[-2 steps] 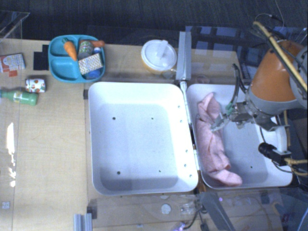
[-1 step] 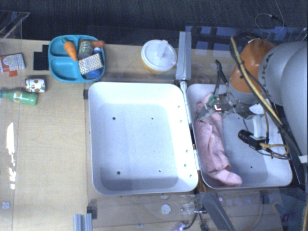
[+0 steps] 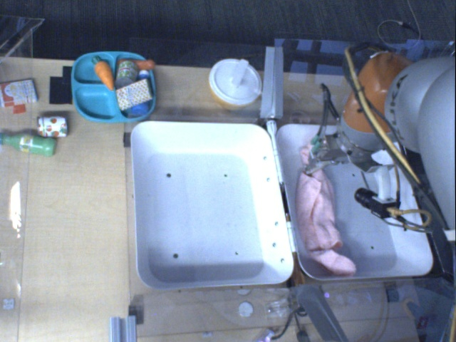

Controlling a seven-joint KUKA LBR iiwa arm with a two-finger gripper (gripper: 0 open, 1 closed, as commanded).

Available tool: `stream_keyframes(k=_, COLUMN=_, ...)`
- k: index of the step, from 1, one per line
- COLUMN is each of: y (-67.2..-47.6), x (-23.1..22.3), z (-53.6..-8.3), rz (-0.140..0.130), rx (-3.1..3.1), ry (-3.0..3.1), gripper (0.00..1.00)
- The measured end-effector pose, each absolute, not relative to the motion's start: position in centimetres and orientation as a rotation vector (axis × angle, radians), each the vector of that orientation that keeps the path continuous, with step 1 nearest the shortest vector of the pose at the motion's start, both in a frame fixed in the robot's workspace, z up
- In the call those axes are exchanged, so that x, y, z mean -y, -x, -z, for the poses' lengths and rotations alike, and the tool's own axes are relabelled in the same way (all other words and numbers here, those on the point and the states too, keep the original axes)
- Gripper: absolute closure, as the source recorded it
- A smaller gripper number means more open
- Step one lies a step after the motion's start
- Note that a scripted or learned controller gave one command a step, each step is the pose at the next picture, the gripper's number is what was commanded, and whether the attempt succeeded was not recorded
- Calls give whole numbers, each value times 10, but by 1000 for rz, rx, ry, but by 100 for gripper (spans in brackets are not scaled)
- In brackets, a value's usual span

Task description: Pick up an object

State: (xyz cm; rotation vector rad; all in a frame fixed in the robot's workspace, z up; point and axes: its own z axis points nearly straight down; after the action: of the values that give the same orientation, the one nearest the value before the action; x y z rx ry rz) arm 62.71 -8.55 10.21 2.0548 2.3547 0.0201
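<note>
Gripper (image 3: 311, 159) sits low in the right bin (image 3: 399, 258), near that bin's back left corner, right at the top end of a pink cloth (image 3: 317, 216). We see its metal fingers meet the cloth's upper end, where the fabric looks bunched up toward them, but we cannot tell whether the fingers are closed on it or merely touching, nor how far apart they stand.

We note the cloth runs in a long strip down the left side of the right bin, from the gripper toward the front edge, its lower end folded into a rounded lump near the front left corner.

Behind the gripper, the grey arm (image 3: 420, 98) with its orange band (image 3: 377, 70) fills the bin's back right part, with cables looping over the bin's right side.

We see the left bin (image 3: 206, 205) just beside, its floor showing a few small dark dots.

On the worktop (image 3: 64, 226), along the back edge, we log a white round lidded tub (image 3: 235, 82) and a blue divided tray (image 3: 114, 87) carrying small toy foods, one a carrot (image 3: 104, 72). Toward the back left corner lie a small carton (image 3: 18, 93), a small can (image 3: 52, 125) and a green bottle (image 3: 28, 144) on its side.
</note>
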Motion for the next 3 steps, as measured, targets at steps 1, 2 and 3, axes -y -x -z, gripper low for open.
stream_keyframes(k=1, y=-627, x=86, z=-102, rz=-20, rx=-2355, ry=-2055, gripper=0)
stream_keyframes(k=2, y=-597, x=99, z=-89, rz=-12, rx=-2383, ry=-2032, gripper=0)
stream_keyframes(k=3, y=-599, x=99, z=-102, rz=-17, rx=-2379, ry=-2025, gripper=100)
